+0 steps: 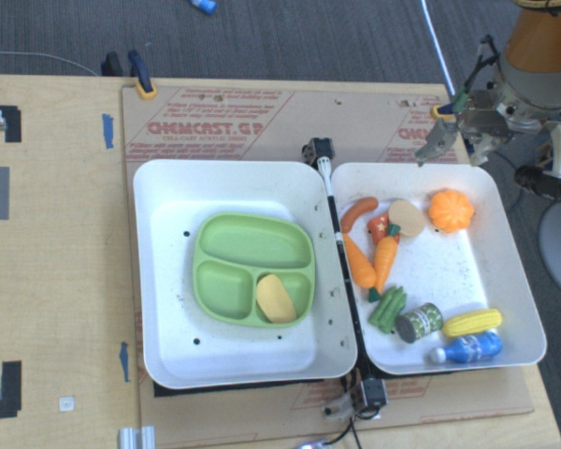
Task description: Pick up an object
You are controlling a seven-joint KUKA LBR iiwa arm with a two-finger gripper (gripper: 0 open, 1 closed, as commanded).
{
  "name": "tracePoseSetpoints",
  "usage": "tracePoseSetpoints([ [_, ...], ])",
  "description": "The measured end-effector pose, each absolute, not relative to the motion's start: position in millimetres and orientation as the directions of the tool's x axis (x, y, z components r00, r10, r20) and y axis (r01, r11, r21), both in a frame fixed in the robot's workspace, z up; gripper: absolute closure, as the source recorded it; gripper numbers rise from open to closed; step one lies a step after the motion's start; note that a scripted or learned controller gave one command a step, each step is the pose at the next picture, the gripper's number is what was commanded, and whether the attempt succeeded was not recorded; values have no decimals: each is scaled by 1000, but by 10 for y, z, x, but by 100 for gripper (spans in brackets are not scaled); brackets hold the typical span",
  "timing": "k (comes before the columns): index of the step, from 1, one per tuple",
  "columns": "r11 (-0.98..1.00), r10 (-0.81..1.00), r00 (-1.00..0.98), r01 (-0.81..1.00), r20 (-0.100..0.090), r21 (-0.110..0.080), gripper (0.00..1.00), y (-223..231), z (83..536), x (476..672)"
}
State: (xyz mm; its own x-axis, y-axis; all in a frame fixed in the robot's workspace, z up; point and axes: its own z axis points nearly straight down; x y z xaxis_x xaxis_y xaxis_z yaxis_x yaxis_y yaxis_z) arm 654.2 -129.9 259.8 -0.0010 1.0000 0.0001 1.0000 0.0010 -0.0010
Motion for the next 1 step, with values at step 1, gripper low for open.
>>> tracePoseSetpoints([
  [1,0,1000,0,1000,0,-1,0,-1769,1537,6173],
])
